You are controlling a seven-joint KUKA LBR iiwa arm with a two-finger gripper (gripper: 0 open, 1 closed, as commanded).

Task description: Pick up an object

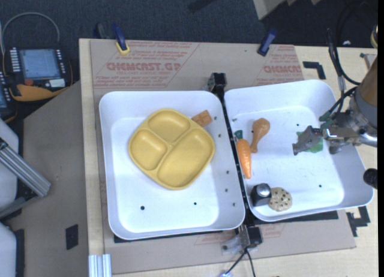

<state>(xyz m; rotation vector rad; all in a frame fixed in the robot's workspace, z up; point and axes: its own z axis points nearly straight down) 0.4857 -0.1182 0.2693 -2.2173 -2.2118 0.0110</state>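
Camera view, from above and at a slant: I take the carrot [243, 157] as my landmark; it lies orange and tapered in the right bin [300, 90], along the wall shared with the left bin [114, 168]. My gripper [307, 141] hangs well to the carrot's right, over that bin's floor, with something green at its tip. Whether my jaws are spread or pressed together I cannot tell, and I cannot say that I hold anything. I judge I am low here for a grab. Just beside the carrot's top lies a tan drumstick [259, 131]. Below the carrot sit a dark block [260, 193] and a speckled cookie [280, 199], touching. Left of the carrot rests a yellow divided plate [172, 148] with a small brown piece [202, 117] at its edge.
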